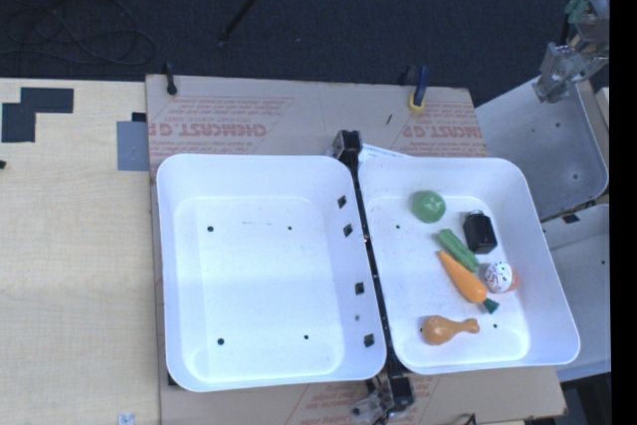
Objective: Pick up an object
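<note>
Right bin (557, 314) holds one green ball (429, 206), one black block (480, 232), one carrot (463, 278), one white ball (498, 276); gripper's state cannot be told.

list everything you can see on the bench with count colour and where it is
left bin: 1, white, left half of the bench, nothing lying in it
right bin: 1, white, right of the left bin, holds all the small things
ball: 1, green, far part of the right bin
black block: 1, black, right of the ball
green stick: 1, green, beside the carrot
carrot: 1, orange, middle of the right bin
white ball: 1, white with red marks, at the carrot's right end
gourd shape: 1, orange-tan, near part of the right bin
clamp: 1, blue and yellow, far edge of the board
</note>
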Robot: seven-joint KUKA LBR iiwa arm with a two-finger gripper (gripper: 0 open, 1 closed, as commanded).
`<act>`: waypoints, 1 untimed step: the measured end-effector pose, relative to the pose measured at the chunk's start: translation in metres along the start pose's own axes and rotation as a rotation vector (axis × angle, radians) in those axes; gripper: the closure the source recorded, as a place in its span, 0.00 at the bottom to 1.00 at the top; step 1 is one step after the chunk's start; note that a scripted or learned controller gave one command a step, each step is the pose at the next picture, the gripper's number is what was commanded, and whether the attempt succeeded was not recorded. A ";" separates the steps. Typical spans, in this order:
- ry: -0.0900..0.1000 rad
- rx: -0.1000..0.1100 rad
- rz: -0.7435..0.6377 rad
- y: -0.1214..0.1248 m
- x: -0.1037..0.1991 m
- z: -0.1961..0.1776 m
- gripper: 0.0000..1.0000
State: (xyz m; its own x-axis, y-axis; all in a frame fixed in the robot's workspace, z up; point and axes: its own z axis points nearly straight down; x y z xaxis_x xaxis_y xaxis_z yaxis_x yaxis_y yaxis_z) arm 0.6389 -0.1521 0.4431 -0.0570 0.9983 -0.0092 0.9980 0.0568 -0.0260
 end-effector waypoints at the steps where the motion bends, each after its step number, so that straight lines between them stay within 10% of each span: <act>1: 0.000 0.002 -0.004 0.000 0.001 -0.010 1.00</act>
State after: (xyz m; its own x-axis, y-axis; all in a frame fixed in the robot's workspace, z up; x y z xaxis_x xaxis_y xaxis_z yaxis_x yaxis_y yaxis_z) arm 0.6394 -0.1513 0.4526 -0.0612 0.9981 -0.0094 0.9977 0.0609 -0.0282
